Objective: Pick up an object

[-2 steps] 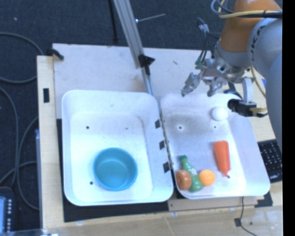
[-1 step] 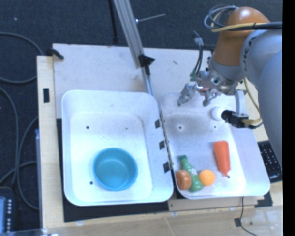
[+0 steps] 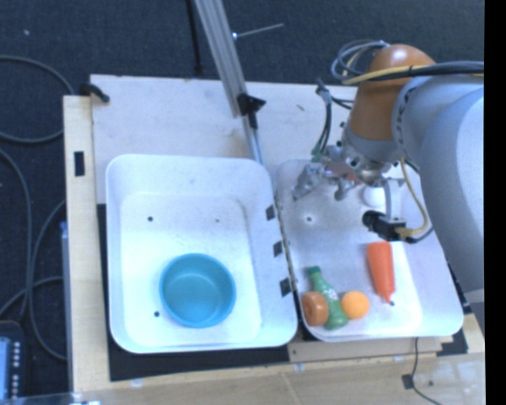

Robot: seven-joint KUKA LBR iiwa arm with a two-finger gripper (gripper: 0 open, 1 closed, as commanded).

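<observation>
My gripper (image 3: 322, 184) hangs over the back of the right bin (image 3: 430, 310), its two fingers spread apart with nothing between them. Below it lie an orange carrot (image 3: 381, 268), a small orange ball (image 3: 355, 305), a green bottle-like toy (image 3: 326, 294) and a brown-orange fruit (image 3: 314, 309), all near the bin's front. A small white object (image 3: 374, 197) sits just right of the fingers, partly hidden by the wrist. A blue bowl (image 3: 198, 289) rests in the left bin (image 3: 126, 184).
A slanted metal pole (image 3: 223, 49) rises behind the bins and ends near the right bin's back left corner. Cables loop off the wrist (image 3: 409, 218). The bench edge (image 3: 80, 226) runs along the left.
</observation>
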